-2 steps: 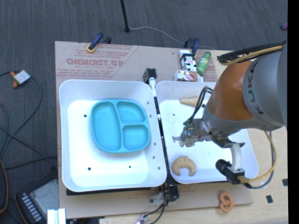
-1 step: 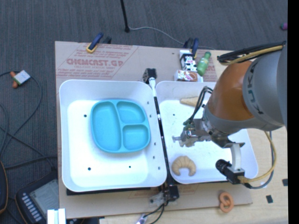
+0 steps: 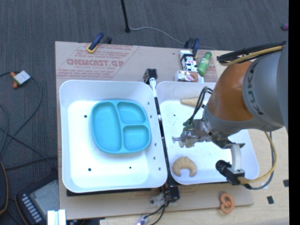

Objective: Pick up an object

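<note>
In the right bin (image 3: 171,121) a tan croissant (image 3: 185,166) lies near the front wall. At the bin's back a pale beige piece (image 3: 190,101) is partly hidden by the arm. My gripper (image 3: 186,139) hangs low over the middle of the right bin, just behind the croissant and a little apart from it. The grey arm with its orange band (image 3: 234,95) covers most of the bin's right half. I see nothing held at the gripper's tip.
The left bin (image 3: 75,107) holds a blue divided plate (image 3: 120,126). A green bottle (image 3: 204,63) and a small box (image 3: 188,70) stand behind the right bin. An orange ring-shaped thing (image 3: 227,202) lies on the bench in front. Blue clamps (image 3: 96,41) grip the board's back edge.
</note>
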Controlling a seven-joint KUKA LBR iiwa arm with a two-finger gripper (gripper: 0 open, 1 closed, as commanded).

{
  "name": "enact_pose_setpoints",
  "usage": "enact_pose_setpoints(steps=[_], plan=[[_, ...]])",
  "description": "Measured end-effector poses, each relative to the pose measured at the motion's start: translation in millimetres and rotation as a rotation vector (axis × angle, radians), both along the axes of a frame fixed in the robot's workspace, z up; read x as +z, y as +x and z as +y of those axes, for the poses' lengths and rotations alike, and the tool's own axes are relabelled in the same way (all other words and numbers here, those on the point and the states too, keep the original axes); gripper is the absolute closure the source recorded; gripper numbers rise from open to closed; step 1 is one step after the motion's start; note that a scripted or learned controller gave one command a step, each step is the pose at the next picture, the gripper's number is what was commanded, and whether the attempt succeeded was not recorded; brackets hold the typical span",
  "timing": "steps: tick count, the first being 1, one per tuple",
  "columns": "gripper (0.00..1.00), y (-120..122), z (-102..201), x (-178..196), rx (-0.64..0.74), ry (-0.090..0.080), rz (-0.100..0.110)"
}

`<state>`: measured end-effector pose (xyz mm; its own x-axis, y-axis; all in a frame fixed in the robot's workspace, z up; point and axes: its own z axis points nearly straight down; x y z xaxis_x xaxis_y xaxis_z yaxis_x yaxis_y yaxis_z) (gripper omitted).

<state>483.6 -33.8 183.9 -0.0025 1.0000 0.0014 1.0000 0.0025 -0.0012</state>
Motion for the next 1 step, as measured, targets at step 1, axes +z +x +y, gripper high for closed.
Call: enact_pose_setpoints(steps=[1], plan=[[1.00, -0.1, -2.9, 0.0, -0.001, 0.000, 0.000]])
